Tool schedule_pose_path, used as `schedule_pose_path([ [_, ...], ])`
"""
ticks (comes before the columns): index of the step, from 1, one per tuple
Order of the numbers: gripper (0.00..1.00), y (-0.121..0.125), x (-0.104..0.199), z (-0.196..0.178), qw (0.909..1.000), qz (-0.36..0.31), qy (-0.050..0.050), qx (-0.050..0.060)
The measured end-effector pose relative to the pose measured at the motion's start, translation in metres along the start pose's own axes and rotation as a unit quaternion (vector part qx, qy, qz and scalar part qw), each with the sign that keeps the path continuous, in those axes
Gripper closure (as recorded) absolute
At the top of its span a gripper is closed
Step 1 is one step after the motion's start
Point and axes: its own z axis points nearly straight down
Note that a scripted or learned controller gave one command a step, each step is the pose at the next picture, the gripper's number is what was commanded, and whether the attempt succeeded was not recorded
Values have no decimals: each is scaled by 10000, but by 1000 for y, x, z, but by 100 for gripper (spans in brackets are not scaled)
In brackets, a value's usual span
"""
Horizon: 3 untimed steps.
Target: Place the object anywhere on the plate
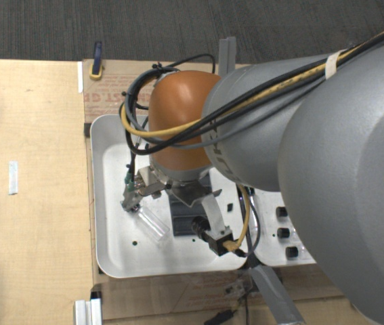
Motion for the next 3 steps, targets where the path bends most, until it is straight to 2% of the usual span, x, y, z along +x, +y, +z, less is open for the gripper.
schedule_pose_path([
  [1,0,3,-13,35,9516,-3074,2,-10],
  [2,100,3,-16,26,9528,-3037,1,-6],
  [3,100,55,-20,-47,9089,-4169,-12,-31],
])
